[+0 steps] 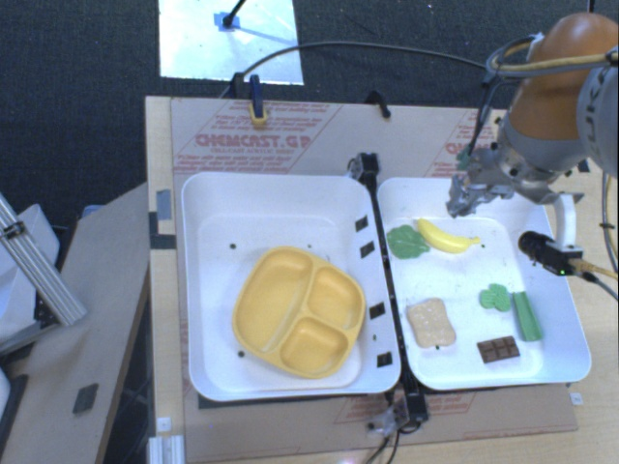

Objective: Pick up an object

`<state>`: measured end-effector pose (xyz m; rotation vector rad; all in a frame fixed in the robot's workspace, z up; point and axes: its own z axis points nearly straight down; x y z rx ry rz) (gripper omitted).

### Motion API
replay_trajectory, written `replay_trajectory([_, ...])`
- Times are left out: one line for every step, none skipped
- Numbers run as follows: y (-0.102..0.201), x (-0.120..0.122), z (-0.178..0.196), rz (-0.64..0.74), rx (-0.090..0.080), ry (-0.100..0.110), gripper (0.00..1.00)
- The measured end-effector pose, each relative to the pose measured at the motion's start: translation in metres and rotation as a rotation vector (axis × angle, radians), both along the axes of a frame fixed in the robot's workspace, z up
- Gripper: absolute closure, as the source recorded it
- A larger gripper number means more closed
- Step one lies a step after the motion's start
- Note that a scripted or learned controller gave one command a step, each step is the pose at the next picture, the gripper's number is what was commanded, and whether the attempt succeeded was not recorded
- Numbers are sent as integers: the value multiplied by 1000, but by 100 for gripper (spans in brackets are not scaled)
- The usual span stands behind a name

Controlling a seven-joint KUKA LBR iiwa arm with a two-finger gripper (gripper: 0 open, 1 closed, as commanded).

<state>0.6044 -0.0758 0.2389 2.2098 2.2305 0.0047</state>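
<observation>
Arm: the grey arm with its orange band (571,42) comes in from the right edge of the table (290,129) and bends down over the far edge of the right bin (571,341).
Tool: the tool (462,204) hangs above the far part of the right bin, just beyond the banana; nothing shows between its fingers, and how far apart they stand cannot be told at this slant.
Banana: the yellow banana (446,237) lies in the far half of the right bin, close to the tool but apart from it. Its long axis runs roughly along the bin's far edge, slanting a little, with one tip toward the divider between the bins and the other toward the bin's right edge.
Green leafy piece: a green leafy piece (407,242) lies just beside the banana's divider-side tip, near the bin's left wall.
Cracker: a tan cracker (430,323) lies in the near half of the right bin, toward its left wall, its long axis running far to near.
Chocolate: a brown chocolate square (498,350) sits near the bin's near edge.
Green pieces: a small green clump (495,298) and a green stick (527,317) lie side by side toward the bin's right edge; the stick points far to near.
Left bin: the left bin (222,206) carries a yellow divided plate (290,271) with three compartments, set toward the bin's near right corner.
</observation>
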Motion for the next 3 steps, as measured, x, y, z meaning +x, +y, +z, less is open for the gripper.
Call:
replay_trajectory([50,11,6,0,0,-1,100])
replay_trajectory([102,10,-8,0,1,3,100])
replay_trajectory([149,28,-9,0,1,0,100])
